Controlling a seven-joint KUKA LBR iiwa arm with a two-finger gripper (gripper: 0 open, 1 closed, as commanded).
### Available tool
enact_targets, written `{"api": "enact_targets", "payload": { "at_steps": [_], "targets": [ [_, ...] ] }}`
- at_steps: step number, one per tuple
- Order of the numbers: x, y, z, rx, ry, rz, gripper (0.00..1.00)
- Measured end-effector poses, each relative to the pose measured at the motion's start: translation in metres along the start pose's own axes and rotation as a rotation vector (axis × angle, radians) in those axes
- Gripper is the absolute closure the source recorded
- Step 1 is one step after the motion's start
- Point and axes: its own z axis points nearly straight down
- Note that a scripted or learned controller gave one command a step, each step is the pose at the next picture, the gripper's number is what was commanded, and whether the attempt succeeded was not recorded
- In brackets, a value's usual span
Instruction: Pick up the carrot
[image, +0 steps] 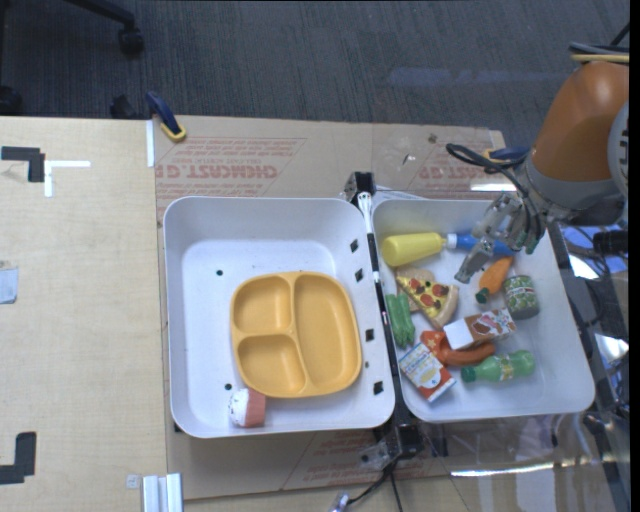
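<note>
The carrot (494, 276) is a small orange piece with a green end. It lies in the right bin (560, 395), near the bin's back right, beside a green can (520, 296). The gripper (487, 258) hangs low over the right bin, directly at the carrot's upper end and touching or nearly touching it. The grey arm with its orange band (585, 125) reaches in from the right. The wrist hides the carrot's top, so I cannot tell whether the carrot is gripped.
Around the carrot the right bin holds a yellow mustard bottle (412, 247), pizza slice (428, 293), red sausage (465, 352), green bottle (497, 369) and small cartons (423, 365). The left bin (190, 300) has a yellow divided plate (295, 332) and a pink-white piece (247, 407).
</note>
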Motion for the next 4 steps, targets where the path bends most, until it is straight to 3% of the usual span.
{"api": "enact_targets", "payload": {
  "at_steps": [1,2,3,4],
  "targets": [
    [0.012,-0.044,0.073,0.003,0.004,0.337,0.0],
    [0.011,-0.043,0.063,0.003,0.0,0.333,1.0],
    [0.052,0.064,-0.027,0.001,0.002,0.383,1.0],
    [0.051,0.064,-0.027,0.001,0.002,0.383,0.0]
  ]
}}
